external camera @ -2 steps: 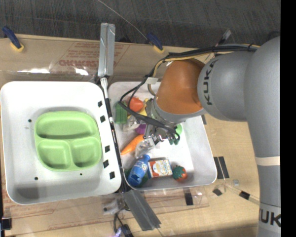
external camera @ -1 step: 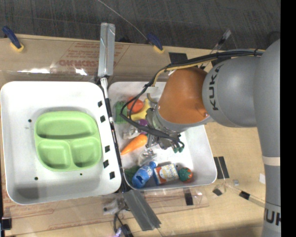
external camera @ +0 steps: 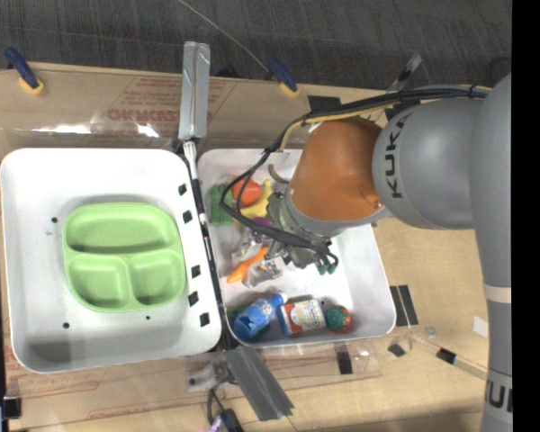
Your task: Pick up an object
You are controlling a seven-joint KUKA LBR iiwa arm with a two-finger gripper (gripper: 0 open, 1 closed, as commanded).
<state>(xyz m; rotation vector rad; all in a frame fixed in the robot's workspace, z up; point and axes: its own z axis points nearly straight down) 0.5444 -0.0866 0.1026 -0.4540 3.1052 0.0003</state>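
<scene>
Clutter point(external camera: 252, 264) of small objects filled the right bin point(external camera: 369, 268), directly beneath the gripper point(external camera: 292, 246), so the arm point(external camera: 432, 165) hung low over that pile to make a pick. Whether the gripper gripped anything could not be told. Nearer the front wall lay a blue bottle point(external camera: 256, 318). Well left, the other bin point(external camera: 27, 241) held a green divided tray point(external camera: 123, 255).
</scene>
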